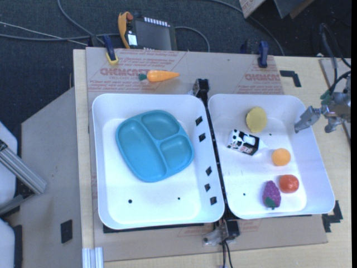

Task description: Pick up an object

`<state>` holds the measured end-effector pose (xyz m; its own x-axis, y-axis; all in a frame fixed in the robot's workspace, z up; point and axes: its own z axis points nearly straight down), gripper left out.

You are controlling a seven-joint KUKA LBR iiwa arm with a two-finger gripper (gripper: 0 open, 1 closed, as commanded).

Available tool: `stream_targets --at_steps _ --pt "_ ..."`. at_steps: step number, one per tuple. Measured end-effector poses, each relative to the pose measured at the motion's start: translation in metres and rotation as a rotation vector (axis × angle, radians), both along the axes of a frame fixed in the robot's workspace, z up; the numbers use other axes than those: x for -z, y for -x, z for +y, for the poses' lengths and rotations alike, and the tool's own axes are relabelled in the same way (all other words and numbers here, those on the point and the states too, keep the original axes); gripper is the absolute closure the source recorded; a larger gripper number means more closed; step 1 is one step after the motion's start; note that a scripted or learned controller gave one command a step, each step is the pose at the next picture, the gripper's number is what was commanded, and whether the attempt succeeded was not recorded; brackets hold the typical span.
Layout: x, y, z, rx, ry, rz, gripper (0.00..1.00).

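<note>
Camera view, jaws (317, 119) at right bin's (312, 205) edge, nothing held.

We see end effector (319, 118) at far right, reaching in from right edge, grey metal parts only partly in frame. Finger spread we cannot judge. Nothing visibly held.

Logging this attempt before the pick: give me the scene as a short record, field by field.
left bin: blue tray with three compartments
right bin: yellow piece, cow toy, orange ball, tomato, purple grapes
touching: grapes and tomato side by side, about in contact
outside bins: carrot on the board beyond the left bin
hand: at the right bin's right rim, holding nothing
nearest item to hand: yellow piece
task state: nothing picked yet
</note>
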<state>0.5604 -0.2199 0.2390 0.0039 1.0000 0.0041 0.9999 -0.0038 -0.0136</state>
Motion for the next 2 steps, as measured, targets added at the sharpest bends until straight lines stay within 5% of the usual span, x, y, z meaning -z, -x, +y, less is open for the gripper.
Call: stream_targets --at_steps 1,2 --pt "-0.008 -0.003 0.001 -0.004 0.004 -0.013 0.00" --pt "0.047 -0.012 0.003 -0.006 0.002 -0.009 0.00"
